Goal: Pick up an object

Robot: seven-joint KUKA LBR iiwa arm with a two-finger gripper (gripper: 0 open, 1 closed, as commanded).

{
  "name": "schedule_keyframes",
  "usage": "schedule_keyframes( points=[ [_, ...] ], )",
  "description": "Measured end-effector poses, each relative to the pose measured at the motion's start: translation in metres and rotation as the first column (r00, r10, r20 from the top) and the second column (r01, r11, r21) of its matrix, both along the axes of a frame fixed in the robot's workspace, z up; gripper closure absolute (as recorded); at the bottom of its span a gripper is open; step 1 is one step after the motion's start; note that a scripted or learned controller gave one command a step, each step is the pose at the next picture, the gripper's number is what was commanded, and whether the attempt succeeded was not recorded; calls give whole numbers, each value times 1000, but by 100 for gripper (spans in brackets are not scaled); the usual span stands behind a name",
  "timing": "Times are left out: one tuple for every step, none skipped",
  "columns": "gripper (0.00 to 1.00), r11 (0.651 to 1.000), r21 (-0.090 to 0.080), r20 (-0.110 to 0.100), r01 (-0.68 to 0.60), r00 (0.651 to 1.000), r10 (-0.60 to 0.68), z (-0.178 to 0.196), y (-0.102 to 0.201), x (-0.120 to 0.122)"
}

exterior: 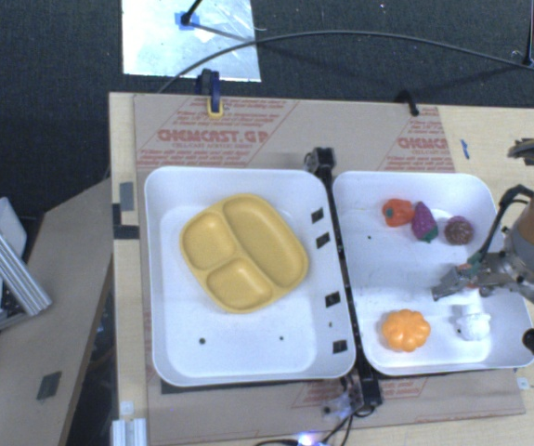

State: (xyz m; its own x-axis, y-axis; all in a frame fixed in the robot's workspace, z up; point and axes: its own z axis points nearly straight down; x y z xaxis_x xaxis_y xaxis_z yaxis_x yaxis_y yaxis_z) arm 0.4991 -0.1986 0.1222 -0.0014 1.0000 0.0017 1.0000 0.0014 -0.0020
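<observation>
Nearest me, an orange pumpkin (405, 330) sits by a white toy (472, 324); the hand (454, 284) hovers above, released, grasping nothing.

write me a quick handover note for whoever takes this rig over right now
Gripper: over the right bin, low near its middle, nothing seen between its fingers; open or shut not clear.
Right bin items: orange pumpkin at the front, small white item beside it near the gripper, orange-red item, purple item and dark round item in a row at the back.
Left bin: yellow divided tray.
Done: arm is in place over the right bin.
Left: grasp one item and lift it; nothing is picked yet.
</observation>
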Motion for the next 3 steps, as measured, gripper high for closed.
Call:
schedule_keyframes(
  points=[
    [0, 1000, -1, 1, 1, 1000, -1, -39, 0, 1],
    [100, 1000, -3, 6, 1, 1000, -1, -27, 0, 2],
    [100, 1000, -4, 7, -2, 1000, 2, 23, 3, -5]
  ],
)
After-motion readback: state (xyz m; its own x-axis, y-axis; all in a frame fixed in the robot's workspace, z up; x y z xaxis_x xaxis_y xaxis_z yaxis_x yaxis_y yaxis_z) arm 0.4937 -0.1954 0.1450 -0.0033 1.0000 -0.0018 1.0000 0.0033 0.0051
